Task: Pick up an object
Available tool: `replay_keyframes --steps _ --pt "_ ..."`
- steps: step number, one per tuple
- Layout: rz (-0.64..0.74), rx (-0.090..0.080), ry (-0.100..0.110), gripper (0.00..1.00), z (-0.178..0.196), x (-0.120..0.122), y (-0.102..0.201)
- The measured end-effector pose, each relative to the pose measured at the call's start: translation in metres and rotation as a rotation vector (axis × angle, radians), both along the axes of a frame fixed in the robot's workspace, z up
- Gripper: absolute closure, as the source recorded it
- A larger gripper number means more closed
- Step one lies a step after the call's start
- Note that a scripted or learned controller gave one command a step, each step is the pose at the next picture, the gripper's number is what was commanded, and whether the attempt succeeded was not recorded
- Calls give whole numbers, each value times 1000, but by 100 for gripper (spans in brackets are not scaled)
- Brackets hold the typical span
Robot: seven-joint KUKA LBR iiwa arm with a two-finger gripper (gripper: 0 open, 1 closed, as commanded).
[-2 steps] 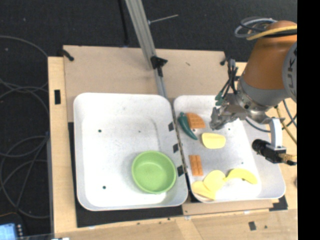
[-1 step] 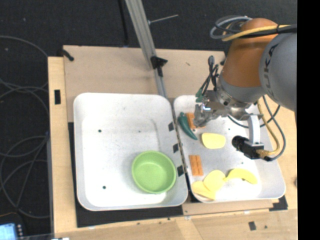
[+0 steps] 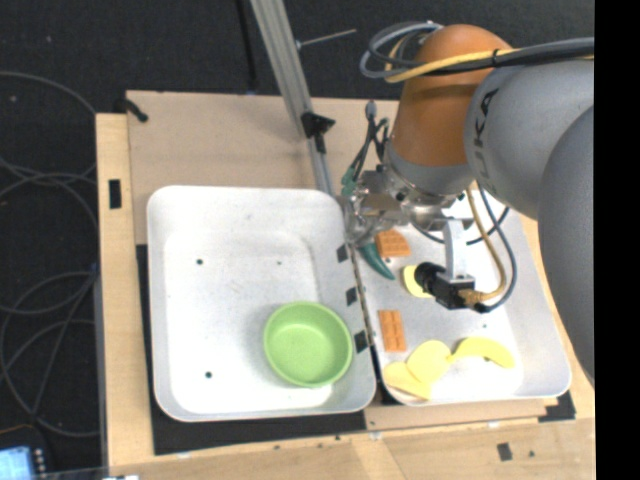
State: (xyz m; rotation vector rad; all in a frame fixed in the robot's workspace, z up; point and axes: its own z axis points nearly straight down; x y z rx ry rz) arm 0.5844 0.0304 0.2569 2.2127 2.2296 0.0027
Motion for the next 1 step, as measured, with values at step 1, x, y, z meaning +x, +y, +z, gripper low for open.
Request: replay_keyframes --steps 1 --pt "0 0 0 100 -3 10 57"
